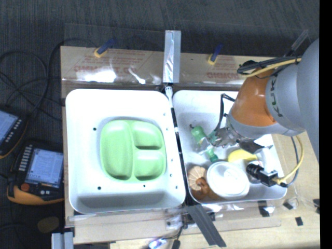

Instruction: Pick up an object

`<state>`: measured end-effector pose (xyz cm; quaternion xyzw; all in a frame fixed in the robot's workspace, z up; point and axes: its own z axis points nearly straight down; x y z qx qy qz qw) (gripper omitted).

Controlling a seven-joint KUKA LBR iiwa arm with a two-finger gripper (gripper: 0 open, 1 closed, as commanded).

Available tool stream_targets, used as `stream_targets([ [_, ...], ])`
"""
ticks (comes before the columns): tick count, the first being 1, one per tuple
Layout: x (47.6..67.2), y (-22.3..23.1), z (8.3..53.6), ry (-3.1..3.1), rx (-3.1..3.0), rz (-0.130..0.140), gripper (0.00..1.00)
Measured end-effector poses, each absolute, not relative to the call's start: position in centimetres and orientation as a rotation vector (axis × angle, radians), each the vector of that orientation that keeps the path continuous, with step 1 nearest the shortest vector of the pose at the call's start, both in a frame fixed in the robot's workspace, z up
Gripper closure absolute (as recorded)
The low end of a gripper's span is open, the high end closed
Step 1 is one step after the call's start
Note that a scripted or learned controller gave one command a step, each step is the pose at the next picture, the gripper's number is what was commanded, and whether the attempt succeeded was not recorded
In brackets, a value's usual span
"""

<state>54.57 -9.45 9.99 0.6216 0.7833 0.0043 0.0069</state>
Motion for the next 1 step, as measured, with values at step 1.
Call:
stream_targets([
  [1,58.25,-0.85,18.31,2.434,1.988,-0.002,1.00],
])
